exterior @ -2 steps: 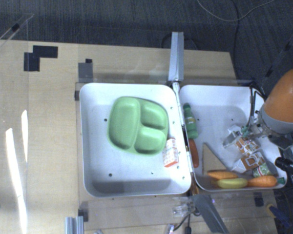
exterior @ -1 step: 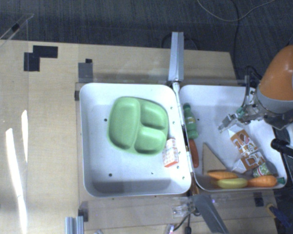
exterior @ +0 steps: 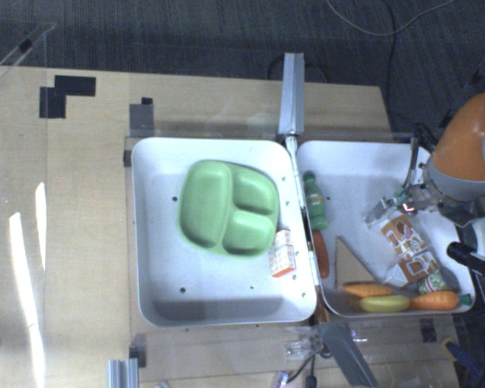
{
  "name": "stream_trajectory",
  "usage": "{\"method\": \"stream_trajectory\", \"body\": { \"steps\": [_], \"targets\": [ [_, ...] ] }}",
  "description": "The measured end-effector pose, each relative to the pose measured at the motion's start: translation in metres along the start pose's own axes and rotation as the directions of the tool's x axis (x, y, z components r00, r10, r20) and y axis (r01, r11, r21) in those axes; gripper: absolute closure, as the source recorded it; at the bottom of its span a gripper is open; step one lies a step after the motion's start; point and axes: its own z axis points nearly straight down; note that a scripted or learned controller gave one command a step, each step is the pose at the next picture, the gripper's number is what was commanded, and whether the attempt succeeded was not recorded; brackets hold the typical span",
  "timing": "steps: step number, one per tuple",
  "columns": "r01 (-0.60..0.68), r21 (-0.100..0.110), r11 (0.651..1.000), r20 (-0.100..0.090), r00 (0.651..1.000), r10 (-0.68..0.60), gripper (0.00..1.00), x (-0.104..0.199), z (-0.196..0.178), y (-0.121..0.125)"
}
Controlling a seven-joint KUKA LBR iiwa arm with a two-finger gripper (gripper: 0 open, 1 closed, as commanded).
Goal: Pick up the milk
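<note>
A carrot (exterior: 433,301), a lemon (exterior: 384,303) and a snack bag (exterior: 410,251) are lying along the right bin's (exterior: 356,164) near edge. The milk (exterior: 283,255) is leaning against the left bin's (exterior: 158,241) right wall, beside a green tray (exterior: 226,206). The pincer (exterior: 406,200) is hovering over the right bin; its opening cannot be judged. A green bottle (exterior: 314,200) is lying farther back.

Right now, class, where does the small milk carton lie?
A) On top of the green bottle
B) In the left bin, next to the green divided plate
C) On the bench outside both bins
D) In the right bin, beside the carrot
B: the milk carton lies on the floor of the left bin, just off the green divided plate's lower right corner.
</note>
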Motion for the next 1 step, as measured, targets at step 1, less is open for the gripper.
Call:
{"method": "stream_trajectory", "body": {
  "steps": [1],
  "targets": [
    [0.003,-0.008,1.000,0.002,1.000,-0.003,1.00,0.0007,-0.0126,0.0032]
  ]
}}
